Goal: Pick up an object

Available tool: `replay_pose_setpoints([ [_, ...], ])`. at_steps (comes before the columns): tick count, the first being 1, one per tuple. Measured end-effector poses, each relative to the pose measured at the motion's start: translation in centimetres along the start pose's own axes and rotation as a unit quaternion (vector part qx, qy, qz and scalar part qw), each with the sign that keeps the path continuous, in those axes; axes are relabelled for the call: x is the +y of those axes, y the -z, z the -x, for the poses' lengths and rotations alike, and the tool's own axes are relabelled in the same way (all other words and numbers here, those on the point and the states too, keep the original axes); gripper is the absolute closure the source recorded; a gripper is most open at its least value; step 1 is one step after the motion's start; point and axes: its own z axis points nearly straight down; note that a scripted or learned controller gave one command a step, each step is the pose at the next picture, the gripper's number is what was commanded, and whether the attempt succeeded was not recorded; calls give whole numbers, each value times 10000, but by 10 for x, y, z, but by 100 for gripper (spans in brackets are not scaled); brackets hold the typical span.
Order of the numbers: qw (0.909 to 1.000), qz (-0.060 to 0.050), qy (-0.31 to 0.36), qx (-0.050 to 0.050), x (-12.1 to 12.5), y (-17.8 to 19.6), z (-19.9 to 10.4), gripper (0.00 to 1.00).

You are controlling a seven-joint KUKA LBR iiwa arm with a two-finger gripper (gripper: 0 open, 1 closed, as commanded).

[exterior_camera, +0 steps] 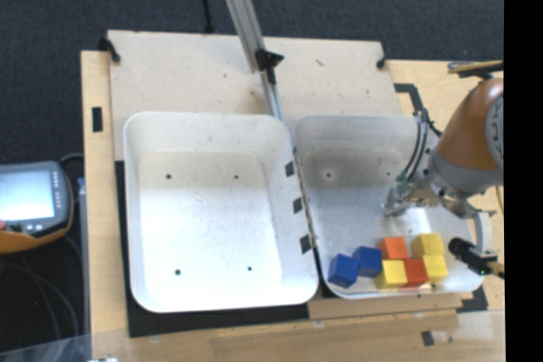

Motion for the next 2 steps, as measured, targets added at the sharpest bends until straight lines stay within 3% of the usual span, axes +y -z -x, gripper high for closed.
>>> replay_pose_setpoints([
  [2,10000,33,16,-10,1,25,2,100],
])
